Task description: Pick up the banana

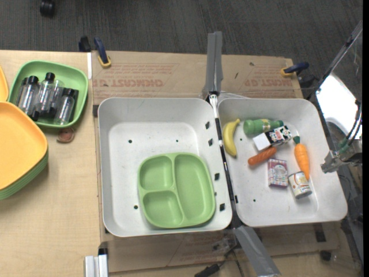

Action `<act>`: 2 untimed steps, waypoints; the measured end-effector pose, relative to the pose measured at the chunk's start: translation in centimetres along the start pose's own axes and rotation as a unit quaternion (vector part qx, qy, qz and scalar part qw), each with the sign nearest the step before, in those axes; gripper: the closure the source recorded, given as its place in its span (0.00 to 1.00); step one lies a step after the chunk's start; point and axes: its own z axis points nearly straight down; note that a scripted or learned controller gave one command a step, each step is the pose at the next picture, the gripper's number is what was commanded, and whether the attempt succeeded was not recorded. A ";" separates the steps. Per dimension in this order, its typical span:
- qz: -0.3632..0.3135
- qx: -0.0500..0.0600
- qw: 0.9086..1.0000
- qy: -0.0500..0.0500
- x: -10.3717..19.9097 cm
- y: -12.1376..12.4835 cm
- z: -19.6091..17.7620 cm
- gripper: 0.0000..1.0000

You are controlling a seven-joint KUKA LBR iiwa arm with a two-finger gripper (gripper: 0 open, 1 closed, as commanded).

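Observation:
The yellow banana (230, 137) lies at the left edge of the right bin (277, 212), close to the divider between the bins, with its curve running top to bottom. Nothing touches it or covers it. What seems to be my gripper (337, 159) is a blurred grey shape at the right bin's right rim, well away from the banana. It is too indistinct to read.
Right of the banana lie a green bottle (260, 126), a black-and-white box (278, 137), two carrots (301, 160) (262, 156), a pink box (277, 173) and a small can (300, 185). The left bin (115, 154) holds a green divided plate (176, 190). Yellow plates (20, 149) and a green tray of bottles (49, 94) sit far left.

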 end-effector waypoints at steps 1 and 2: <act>-0.006 0.000 1.000 0.000 0.0 0.0 1.4 1.00; -0.021 -0.001 1.000 -0.001 0.0 0.1 -3.0 1.00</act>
